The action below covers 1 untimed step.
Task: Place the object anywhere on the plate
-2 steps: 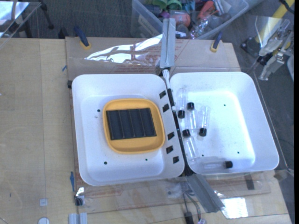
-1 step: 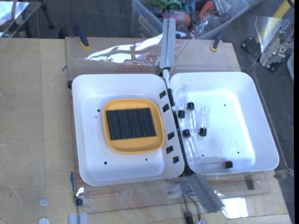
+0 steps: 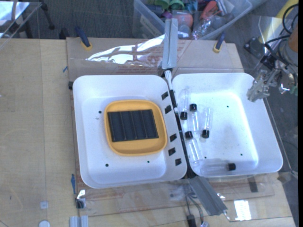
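A yellow plate [image 3: 135, 148] with a dark ribbed rectangular centre lies in the left bin [image 3: 90, 169]. In the right bin [image 3: 246, 141] lie several clear plastic tubes with black caps: one [image 3: 186, 102] near the divider, one [image 3: 205, 123] beside it, one [image 3: 192, 145] lower down, and one [image 3: 218, 166] flat along the front wall. My gripper [image 3: 258, 91] hangs at the right bin's far right corner, above its rim, apart from the tubes. Nothing shows between its fingers.
A metal divider bar [image 3: 169, 46] runs from the back down between the bins. A clear tub of coloured toys [image 3: 189, 4] stands behind the bench. Cables [image 3: 284, 56] trail at the right edge near the arm.
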Motion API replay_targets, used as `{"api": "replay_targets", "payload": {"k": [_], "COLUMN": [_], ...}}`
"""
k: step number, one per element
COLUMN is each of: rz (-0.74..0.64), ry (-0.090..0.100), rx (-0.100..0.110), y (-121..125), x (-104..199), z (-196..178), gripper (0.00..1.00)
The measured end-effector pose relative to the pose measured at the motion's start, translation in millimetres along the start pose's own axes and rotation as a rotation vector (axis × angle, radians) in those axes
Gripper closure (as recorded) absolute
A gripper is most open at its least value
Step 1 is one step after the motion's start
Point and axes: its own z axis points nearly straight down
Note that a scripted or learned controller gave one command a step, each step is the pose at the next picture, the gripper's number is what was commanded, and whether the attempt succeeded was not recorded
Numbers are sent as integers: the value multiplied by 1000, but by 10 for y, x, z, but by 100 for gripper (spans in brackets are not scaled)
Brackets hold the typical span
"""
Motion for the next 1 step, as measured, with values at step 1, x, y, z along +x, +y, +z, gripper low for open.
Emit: {"api": "replay_targets", "payload": {"k": [1], "rz": [-208], "ry": [0], "rx": [0], "y": [-108], "x": [482], "z": [-224], "gripper": [100]}}
